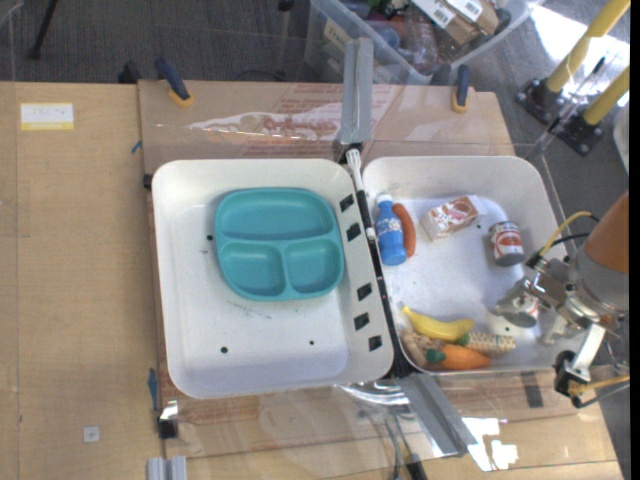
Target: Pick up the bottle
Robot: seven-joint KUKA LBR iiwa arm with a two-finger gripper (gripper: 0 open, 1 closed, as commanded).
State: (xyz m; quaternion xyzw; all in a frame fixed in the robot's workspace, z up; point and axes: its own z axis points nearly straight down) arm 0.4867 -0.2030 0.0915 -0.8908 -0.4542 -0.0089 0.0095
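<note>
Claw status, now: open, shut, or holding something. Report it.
Claw: over the right bin's right side, apart from the blue bottle lying by the divider. Whether it is open or shut cannot be told.

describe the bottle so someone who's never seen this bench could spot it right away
Look at the right-hand white bin of the two, then along its left wall next to the divider between the bins. The bottle lies there, blue with a white cap pointing toward the far edge. An orange-red sausage-shaped piece lies right alongside it, but the bottle is the only blue thing in that bin.
</note>
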